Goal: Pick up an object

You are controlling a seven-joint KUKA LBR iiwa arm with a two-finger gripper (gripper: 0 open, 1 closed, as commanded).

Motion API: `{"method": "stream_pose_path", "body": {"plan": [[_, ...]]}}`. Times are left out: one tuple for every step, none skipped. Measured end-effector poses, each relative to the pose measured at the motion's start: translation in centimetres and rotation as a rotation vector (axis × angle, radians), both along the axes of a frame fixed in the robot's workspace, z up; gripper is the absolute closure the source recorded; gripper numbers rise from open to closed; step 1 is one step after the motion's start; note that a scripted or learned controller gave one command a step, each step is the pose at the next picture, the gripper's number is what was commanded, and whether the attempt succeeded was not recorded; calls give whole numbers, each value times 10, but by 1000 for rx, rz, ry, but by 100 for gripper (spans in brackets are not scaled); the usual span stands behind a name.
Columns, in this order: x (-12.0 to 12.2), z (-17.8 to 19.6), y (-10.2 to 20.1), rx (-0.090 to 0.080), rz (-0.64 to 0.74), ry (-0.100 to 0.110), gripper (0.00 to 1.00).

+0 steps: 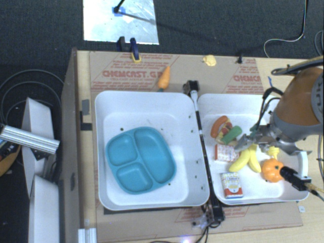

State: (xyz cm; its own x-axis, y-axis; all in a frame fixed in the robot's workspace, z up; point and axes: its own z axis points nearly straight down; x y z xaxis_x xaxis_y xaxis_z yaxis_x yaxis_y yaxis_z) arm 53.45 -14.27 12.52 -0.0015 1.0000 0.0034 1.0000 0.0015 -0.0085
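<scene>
The right bin (pixel 228 99) holds several toy foods: a red sausage (pixel 219 126), a green piece (pixel 233 134), a red-and-white packet (pixel 224 152), a yellow banana (pixel 241 161), an orange (pixel 272 170) and a small printed box (pixel 232 185). My gripper (pixel 248 142) hangs low over the middle of this bin, just above the banana and beside the green piece. The grey and orange arm behind it hides the bin's right side. I see nothing lifted off the bin floor.
The left bin (pixel 101 105) carries a blue divided plate (pixel 140 158). On the bench behind the bins lie an orange carrot (pixel 163 77) and a small yellow piece (pixel 209 60). A black divider (pixel 200 130) runs between the bins.
</scene>
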Motion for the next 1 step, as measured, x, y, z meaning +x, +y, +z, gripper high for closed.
{"method": "stream_pose_path", "body": {"plan": [[-28,-37,47,-7,0,-26,0]]}}
